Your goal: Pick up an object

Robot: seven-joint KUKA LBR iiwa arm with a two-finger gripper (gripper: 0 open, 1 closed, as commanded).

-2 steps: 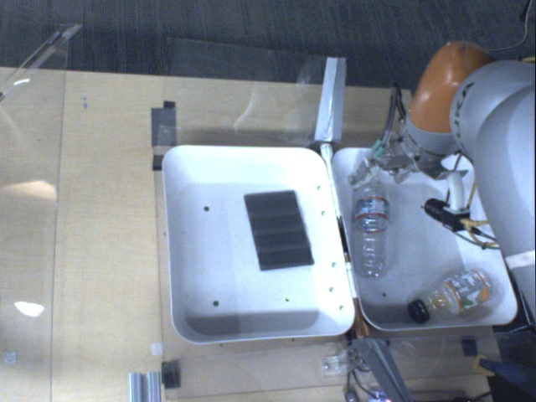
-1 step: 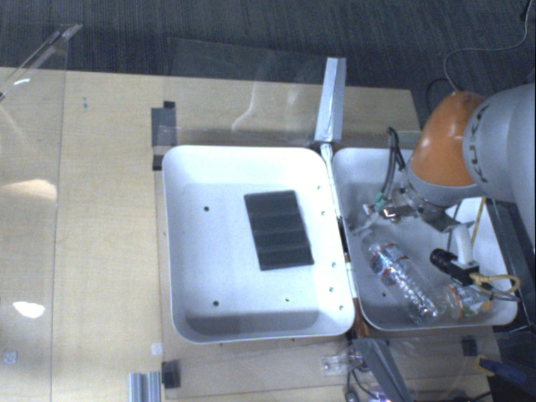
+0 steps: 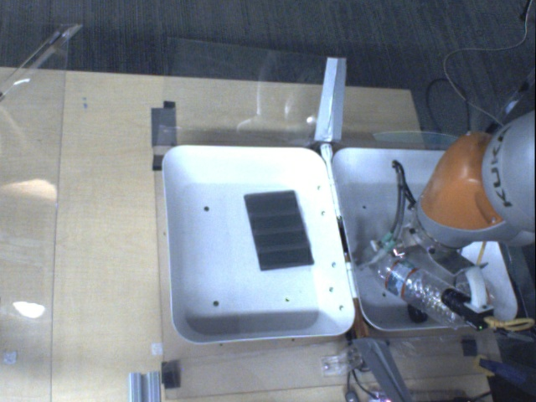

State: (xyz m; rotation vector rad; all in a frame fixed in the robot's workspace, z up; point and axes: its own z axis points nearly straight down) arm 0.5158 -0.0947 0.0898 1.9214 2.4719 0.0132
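A dark, ribbed rectangular pad (image 3: 279, 229) lies flat in the middle of the left bin (image 3: 193, 191). My gripper (image 3: 392, 248) is low in the right bin (image 3: 364, 182), below the arm's orange band (image 3: 456, 195). Just under the gripper, a clear plastic bottle (image 3: 412, 285) lies on its side near the bin's front wall, touching or very close to the gripper. A small black thing (image 3: 416, 312) sits by the front wall under the bottle. The arm hides much of the right bin.
A thin wall divides the two bins (image 3: 335, 224). A metal post (image 3: 331, 99) stands behind the bins. Cables (image 3: 494, 323) trail off the front right corner. Bare white floor surrounds the pad in the left bin.
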